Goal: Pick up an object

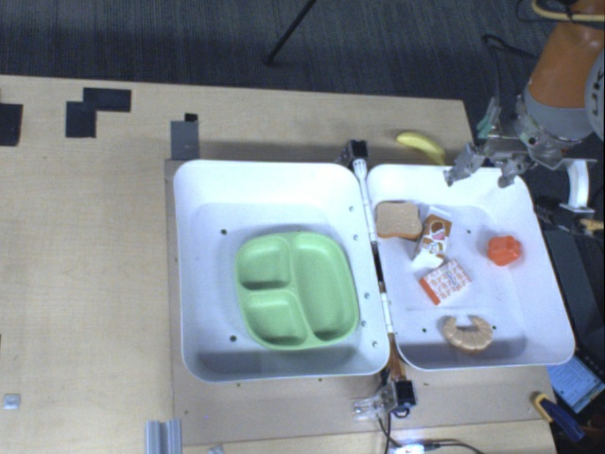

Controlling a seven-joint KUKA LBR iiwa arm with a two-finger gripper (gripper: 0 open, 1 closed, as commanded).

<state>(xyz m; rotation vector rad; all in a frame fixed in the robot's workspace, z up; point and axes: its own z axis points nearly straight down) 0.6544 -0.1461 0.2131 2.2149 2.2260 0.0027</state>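
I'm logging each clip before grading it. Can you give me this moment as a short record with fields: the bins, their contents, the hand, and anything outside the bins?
left bin: holds a green divided plate
right bin: bread slice, small red-and-white carton, red-and-white packet, orange-red round item, bagel-like ring
hand: over the right bin's far edge, nothing seen between its fingers
outside bins: banana on the bench behind the right bin
task status: no object picked up yet
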